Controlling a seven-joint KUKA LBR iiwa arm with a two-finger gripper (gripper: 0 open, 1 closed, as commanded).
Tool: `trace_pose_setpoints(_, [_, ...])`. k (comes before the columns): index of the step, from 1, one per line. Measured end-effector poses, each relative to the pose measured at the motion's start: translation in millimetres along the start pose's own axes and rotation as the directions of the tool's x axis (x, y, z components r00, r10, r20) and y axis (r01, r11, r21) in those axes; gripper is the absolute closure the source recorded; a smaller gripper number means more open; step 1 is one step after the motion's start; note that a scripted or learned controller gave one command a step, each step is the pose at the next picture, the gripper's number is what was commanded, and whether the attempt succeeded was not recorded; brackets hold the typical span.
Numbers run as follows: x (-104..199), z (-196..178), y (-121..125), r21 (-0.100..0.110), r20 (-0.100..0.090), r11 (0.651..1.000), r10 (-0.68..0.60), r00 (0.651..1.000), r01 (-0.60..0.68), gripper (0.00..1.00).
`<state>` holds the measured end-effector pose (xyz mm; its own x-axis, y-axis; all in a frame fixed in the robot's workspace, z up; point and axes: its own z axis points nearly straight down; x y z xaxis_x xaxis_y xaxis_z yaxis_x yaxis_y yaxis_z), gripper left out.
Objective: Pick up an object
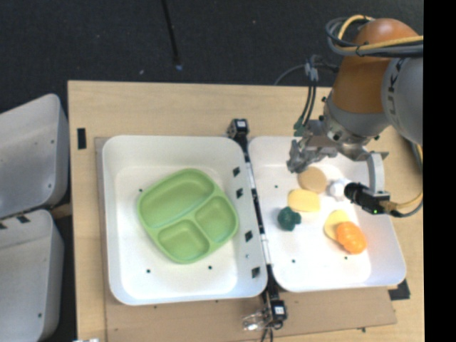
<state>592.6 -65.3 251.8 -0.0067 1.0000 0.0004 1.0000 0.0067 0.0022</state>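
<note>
Tan, the round cookie [311, 179] near the right bin's [385, 262] back edge sits just under the gripper [302, 157], whose grip state I cannot tell, so it should descend straight, centred.

The grey arm [363, 70] reaches in from the right, wrist bent downward.

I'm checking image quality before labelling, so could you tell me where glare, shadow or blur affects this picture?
Camera view: the right bin is washed out by bright light, its floor near pure white; the left bin is evenly lit, with soft shading beside the green tray; the small items by the gripper look soft-edged; the floor beyond the bench is dark.
</note>
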Motion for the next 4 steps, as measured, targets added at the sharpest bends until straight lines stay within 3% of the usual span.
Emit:
trace_pose_setpoints(1, [46.6, -4.0, 15.4, 0.000, -0.001, 1.000, 0.000, 1.000, 0.000, 1.00])
trace_pose_setpoints(3, [153.4, -8.8, 22.2, 0.000, -0.001, 1.000, 0.000, 1.000, 0.000, 1.00])
trace_pose_setpoints(4, [150.4, -8.4, 21.7, 0.002, 0.001, 1.000, 0.004, 1.000, -0.004, 0.00])
